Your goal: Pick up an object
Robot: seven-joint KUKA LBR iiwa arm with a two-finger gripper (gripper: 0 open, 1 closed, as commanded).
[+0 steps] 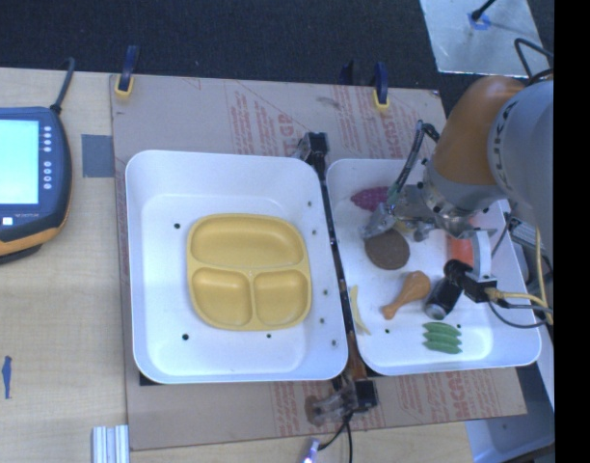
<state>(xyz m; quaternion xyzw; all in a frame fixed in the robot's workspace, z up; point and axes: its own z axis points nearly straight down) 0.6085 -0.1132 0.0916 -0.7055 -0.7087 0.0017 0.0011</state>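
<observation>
Robot arm: rounded grey casing with a broad orange band above the wrist (glossy finish), dark metal wrist fittings, and thin black cables trailing alongside.

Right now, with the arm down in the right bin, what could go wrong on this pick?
1. The gripper sits among crowded items: brown round patty, purple piece. It may nudge one instead of grasping.
2. The drumstick and pea pod lie close by; a sweep could scatter them.
3. The fry hugs the right bin's wall, likely hard to grasp.
</observation>
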